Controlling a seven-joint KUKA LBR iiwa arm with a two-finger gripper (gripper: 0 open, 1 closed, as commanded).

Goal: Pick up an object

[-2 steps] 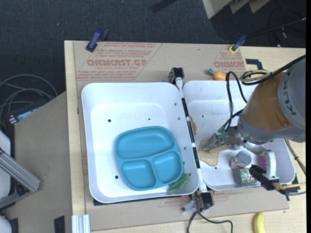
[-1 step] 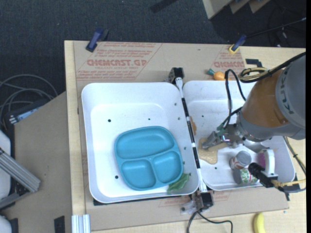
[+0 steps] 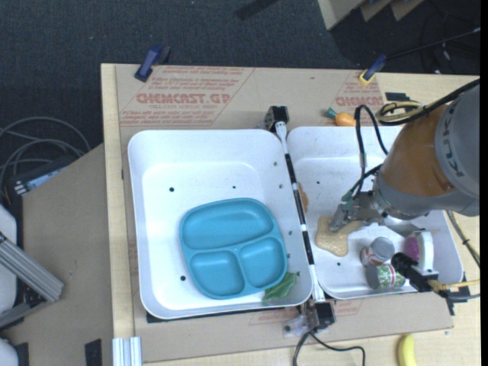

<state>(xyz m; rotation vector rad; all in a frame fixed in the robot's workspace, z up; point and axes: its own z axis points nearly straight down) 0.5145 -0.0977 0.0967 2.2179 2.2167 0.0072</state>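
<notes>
the end effector (image 3: 341, 218) sits low in the right bin (image 3: 335, 152) over a tan flat piece (image 3: 332, 240), likely lining up a grasp, though i cannot tell its grip state.

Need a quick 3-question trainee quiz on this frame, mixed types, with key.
1. True or false: the blue divided tray lies in the left bin.
2. Which bin is the claw over? A) left B) right
3. Fill in: the claw is just above a tan, flat ____-like piece.

Key: 1 true. 2 B, the right bin. 3 bread. A can sits beside it.
</notes>
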